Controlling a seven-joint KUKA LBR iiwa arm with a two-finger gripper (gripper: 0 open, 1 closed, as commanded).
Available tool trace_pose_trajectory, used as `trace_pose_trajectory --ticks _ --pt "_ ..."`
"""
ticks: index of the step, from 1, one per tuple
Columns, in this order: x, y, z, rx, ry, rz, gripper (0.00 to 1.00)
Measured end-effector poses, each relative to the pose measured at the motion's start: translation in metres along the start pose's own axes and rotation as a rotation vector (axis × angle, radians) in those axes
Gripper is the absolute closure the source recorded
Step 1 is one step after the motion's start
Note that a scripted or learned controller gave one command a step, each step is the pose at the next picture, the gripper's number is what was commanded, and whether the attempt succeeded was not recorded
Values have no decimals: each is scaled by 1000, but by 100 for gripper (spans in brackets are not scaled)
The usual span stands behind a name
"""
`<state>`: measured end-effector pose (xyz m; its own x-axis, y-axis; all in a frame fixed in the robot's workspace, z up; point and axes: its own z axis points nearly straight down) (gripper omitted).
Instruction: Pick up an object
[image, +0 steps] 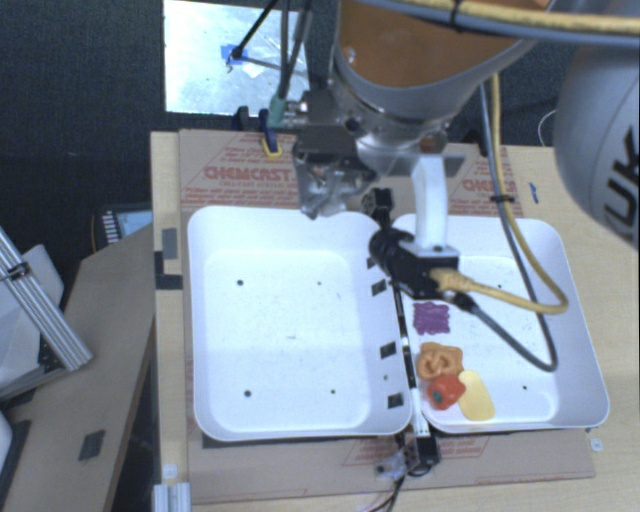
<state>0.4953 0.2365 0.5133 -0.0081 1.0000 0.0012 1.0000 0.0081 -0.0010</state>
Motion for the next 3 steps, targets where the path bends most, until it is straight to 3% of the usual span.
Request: trace_pose_trajectory --ticks 1,2,3 --pt "-2 1 -1 -2 0 5 0" --pt "-2 -6 -23 -4 2 2 0" --pt "-2 -6 -33 -5 3 0 100"
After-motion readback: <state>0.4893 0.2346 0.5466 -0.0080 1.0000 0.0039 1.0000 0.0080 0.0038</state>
